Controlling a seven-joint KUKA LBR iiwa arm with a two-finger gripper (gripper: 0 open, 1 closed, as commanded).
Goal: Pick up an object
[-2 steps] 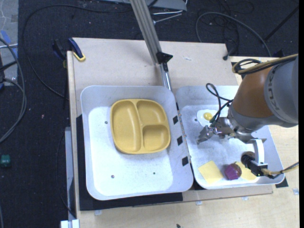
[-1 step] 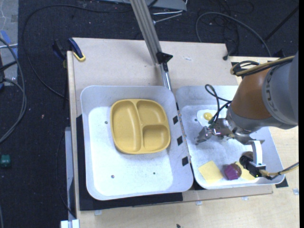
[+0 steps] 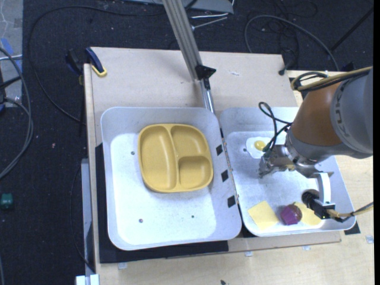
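Hand (image 3: 265, 166) was lowered in right bin (image 3: 237, 123), beside fried-egg toy (image 3: 256, 146); grip state could not be told. Purple object (image 3: 290, 214) and yellow slice (image 3: 263, 214) were left apart; an empty closure was likely

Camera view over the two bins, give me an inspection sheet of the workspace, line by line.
Surface: wooden bench bearing the left bin and right bin side by side.
Job's things: purple object, yellow flat piece and fried-egg toy, all in the right bin.
Clutter: yellow divided tray in the left bin.
Grippers: claw low over the right bin, between the egg toy and the yellow piece; nothing seen in it.
Cables: black cable looping at the arm; more cables on the floor.
Surroundings: metal pole slanting over the bench; dark floor.
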